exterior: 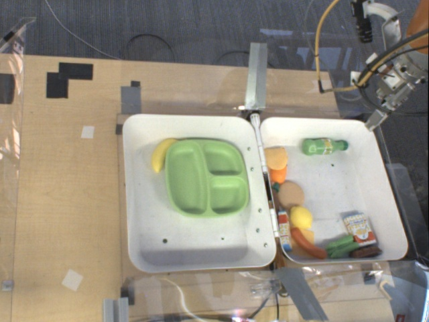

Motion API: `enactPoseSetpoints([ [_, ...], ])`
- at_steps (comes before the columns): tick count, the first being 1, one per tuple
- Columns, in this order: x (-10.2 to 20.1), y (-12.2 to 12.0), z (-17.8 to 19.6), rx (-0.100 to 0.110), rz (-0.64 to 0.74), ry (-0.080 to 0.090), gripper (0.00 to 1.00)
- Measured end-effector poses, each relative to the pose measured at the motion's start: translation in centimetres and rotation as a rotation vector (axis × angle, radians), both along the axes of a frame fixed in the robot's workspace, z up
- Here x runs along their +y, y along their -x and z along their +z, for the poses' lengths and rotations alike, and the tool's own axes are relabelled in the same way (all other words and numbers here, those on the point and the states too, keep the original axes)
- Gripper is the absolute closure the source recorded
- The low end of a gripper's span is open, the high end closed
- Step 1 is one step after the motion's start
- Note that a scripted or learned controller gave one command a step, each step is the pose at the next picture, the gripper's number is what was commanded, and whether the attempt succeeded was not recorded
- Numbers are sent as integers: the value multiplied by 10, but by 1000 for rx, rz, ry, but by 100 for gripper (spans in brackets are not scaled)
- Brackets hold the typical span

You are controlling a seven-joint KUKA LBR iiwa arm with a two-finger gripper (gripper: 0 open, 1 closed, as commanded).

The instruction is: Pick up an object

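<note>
Nothing is picked yet, I'd judge. The green bottle (324, 146) lies in the right bin (385, 180), below and left of the gripper (375, 120), which hangs at that bin's far right corner; how its jaws stand, I cannot tell. Further left, a green tray (204, 177) fills the left bin (137, 200) on the wooden bench (60, 200).
</note>
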State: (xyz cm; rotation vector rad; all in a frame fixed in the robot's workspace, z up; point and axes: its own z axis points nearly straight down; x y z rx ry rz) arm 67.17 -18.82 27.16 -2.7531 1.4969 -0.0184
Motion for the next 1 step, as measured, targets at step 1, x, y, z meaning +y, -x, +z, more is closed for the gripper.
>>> enactPoseSetpoints([
  [1, -2, 1, -3, 5, -3, -1, 0],
])
